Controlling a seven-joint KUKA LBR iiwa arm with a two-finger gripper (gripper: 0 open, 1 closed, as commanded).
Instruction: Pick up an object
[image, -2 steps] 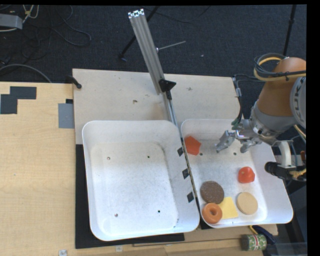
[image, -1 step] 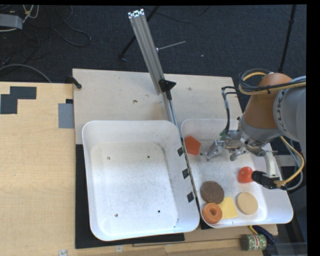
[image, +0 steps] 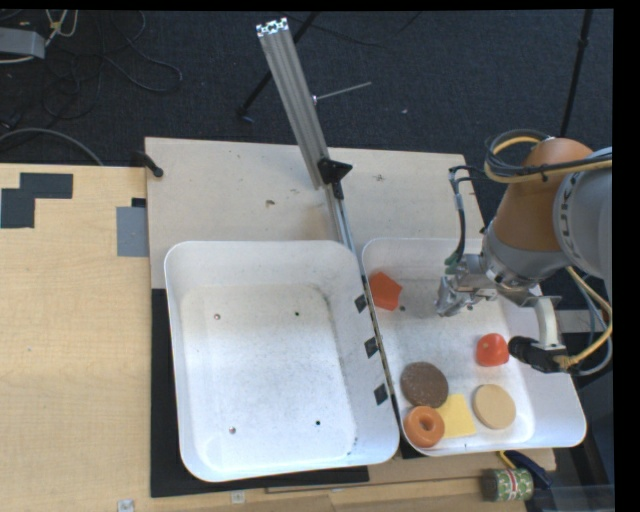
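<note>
- Objects for picking lie in the right bin (image: 560, 425), which you see on the right half of the bench.
- Note the orange block (image: 385, 291) near that bin's upper left corner, just beside the divider between the bins.
- Note the red piece (image: 491, 349) toward the bin's right side, apart from the others.
- Locate the cluster along the bin's near edge: a dark brown disc (image: 425, 383), an orange ring (image: 424, 426) below it, a yellow piece (image: 459, 416) touching the ring, and a tan disc (image: 494, 406) just beside the yellow piece.
- Observe the gripper (image: 456, 297) low over the bin's upper middle, between the orange block and the red piece, touching neither.
- Treat the pincer's opening as undetermined: you cannot tell from this view whether it is wide or narrow, and no object appears in it.
- Note the left bin (image: 200, 440) beside the right one, its rim touching the divider.
- Note the aluminium bar (image: 298, 110) slanting up from the bins' junction across the bench (image: 230, 195).
</note>
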